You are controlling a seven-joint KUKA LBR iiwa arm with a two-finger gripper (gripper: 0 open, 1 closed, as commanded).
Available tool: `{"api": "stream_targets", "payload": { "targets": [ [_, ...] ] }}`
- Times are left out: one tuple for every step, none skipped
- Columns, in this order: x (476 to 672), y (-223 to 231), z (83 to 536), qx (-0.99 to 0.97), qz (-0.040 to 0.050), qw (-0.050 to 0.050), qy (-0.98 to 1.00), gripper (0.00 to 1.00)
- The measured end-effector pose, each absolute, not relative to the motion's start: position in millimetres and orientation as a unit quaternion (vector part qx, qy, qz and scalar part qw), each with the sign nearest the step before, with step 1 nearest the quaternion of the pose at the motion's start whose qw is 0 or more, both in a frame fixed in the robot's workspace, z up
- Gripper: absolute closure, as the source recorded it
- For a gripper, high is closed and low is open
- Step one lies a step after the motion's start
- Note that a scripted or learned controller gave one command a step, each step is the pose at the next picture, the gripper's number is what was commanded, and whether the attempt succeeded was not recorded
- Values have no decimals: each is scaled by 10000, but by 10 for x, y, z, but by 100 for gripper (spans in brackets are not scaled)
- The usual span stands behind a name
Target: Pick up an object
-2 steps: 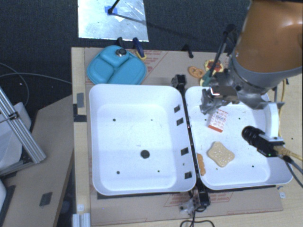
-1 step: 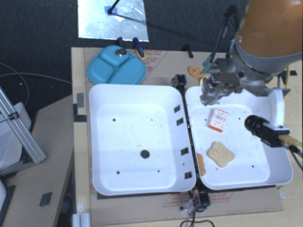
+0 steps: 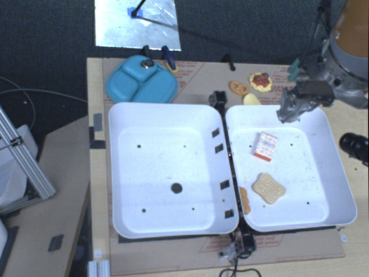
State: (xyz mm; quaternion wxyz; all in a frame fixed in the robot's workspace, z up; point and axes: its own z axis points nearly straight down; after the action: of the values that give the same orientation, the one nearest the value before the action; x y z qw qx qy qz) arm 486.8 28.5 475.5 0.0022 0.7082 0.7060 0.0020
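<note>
- The gripper (image 3: 286, 115) hangs over the back edge of the right bin (image 3: 340, 198), near its far right corner, at the end of a grey arm (image 3: 346, 68) that reaches in from the right.
- The gripper looks empty, with nothing visible beneath it. The view is too blurred there to tell how it is set.
- Closest to the gripper, inside the right bin, lies a small red and white packet (image 3: 264, 146), flat on the floor towards the bin's middle and well apart from the walls.
- Further forward in the same bin lies a tan piece shaped like a slice of toast (image 3: 269, 188), also flat and separate from the packet.
- A thin orange-brown item (image 3: 244, 201) rests against the bin's left wall, beside the divider between the bins.
- The left bin (image 3: 124, 154) holds only one small dark round thing (image 3: 176, 188) near its front middle.
- Behind the bins, on the bench, sit three small toy foods (image 3: 251, 88) and a blue lidded tray (image 3: 142, 81).
- Judged step: the approach, before any grasp. No object has been lifted.
- Next move, as a judgement: travel forward and down over one item, probably the packet as the nearest, centring on it before closing. Both flat items sit low, so a shallow descent would likely miss.
</note>
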Motion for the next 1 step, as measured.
{"api": "stream_targets", "payload": {
  "targets": [
    [4864, 681, 4133, 7047, -9, -13, 7095, 100]
  ]
}}
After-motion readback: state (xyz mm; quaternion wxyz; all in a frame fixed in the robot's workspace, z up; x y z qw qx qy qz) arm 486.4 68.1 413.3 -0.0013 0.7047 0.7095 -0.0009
